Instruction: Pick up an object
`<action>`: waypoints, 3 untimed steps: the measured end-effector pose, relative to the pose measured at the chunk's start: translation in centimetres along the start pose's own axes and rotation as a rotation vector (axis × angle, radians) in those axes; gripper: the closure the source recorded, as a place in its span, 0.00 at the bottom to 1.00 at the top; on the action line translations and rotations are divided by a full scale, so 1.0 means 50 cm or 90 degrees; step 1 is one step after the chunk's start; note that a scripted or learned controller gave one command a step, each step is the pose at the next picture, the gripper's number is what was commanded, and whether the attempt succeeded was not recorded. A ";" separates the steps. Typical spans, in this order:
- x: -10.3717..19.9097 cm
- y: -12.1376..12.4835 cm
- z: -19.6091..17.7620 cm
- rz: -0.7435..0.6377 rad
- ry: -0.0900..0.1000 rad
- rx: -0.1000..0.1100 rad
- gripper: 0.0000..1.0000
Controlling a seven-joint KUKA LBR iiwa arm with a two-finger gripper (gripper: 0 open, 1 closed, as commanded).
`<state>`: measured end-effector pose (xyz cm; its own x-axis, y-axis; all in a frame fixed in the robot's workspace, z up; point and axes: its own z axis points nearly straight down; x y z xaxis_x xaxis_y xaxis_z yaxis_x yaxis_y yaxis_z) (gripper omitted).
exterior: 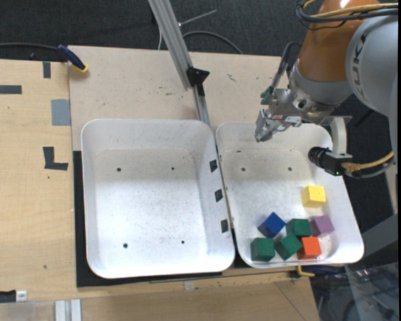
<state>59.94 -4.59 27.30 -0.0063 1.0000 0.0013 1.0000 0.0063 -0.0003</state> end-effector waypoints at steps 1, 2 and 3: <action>0.098 0.015 0.024 0.000 0.000 0.002 1.00; 0.188 0.072 0.033 0.000 0.000 0.000 1.00; 0.293 0.106 0.040 0.000 0.000 0.000 1.00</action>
